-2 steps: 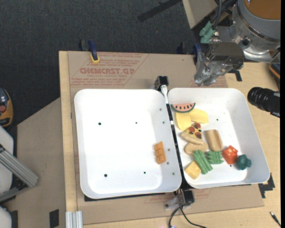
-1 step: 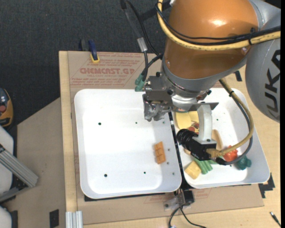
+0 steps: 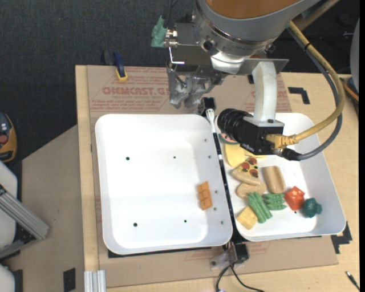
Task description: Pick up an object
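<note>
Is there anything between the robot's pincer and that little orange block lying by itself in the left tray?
Nothing visible is in the way. The pincer hangs above the far rim of the left tray, and the orange block lies alone near that tray's right wall. Bare white floor lies between them; the other toys are in the right tray.

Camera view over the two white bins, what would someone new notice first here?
First, the big grey arm with its orange band looming at the top, its gripper hanging above the left bin's far rim. Next, the bright heap of toy food crowded into the right white bin. Then the lone small orange block near the right wall of the left white bin.
</note>
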Robot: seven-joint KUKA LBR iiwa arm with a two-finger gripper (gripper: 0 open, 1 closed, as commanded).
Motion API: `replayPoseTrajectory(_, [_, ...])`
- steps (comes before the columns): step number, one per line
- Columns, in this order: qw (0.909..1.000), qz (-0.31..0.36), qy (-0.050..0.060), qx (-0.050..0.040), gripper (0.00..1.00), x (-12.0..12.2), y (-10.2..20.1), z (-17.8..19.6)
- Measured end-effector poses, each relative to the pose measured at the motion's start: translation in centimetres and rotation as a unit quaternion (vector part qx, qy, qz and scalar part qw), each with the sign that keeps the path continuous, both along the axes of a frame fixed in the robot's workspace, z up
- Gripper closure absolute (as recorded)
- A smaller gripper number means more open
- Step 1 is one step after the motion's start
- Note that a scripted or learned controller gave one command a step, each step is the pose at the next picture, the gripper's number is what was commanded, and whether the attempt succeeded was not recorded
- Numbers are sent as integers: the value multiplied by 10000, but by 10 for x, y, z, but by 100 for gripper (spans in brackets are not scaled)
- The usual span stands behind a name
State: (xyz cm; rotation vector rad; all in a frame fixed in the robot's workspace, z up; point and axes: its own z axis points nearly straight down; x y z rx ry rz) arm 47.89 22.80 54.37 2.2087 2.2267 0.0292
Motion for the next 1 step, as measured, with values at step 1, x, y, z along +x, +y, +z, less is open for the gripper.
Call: replayPoseTrajectory(1, [10000,-23,62,-35,100,0,-3,2])
